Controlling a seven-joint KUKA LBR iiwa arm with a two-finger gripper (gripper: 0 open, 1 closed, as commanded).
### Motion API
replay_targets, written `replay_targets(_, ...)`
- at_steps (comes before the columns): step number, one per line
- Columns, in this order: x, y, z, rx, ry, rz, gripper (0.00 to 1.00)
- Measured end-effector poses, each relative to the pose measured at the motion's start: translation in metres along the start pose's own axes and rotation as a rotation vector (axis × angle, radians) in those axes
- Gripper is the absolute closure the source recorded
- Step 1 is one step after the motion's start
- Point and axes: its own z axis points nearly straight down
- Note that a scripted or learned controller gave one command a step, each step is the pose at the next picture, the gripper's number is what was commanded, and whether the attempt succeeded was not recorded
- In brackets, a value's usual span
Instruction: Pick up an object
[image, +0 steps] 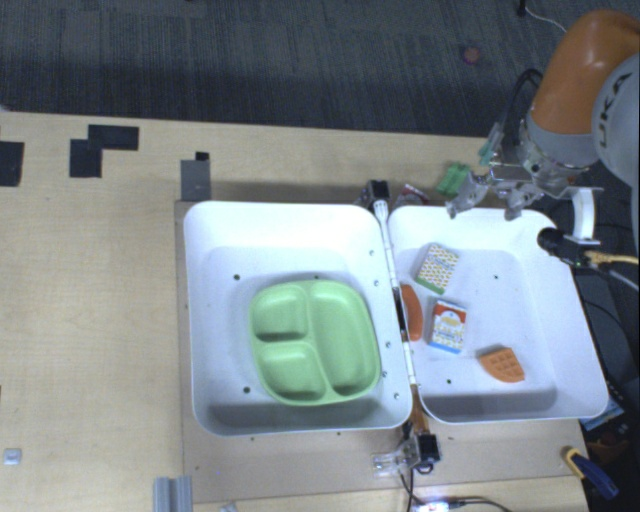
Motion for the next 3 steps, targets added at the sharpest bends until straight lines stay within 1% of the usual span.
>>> replay_targets(1,0.000,-0.020,0.114,0.002,0.000,0.003,0.00)
replay_targets(2,-0.006,-0.041,0.126,-0.020,-0.001,0.003,0.00)
replay_targets(3,-0.004,-0.040,0.114,-0.024,0.000,0.000,1.00)
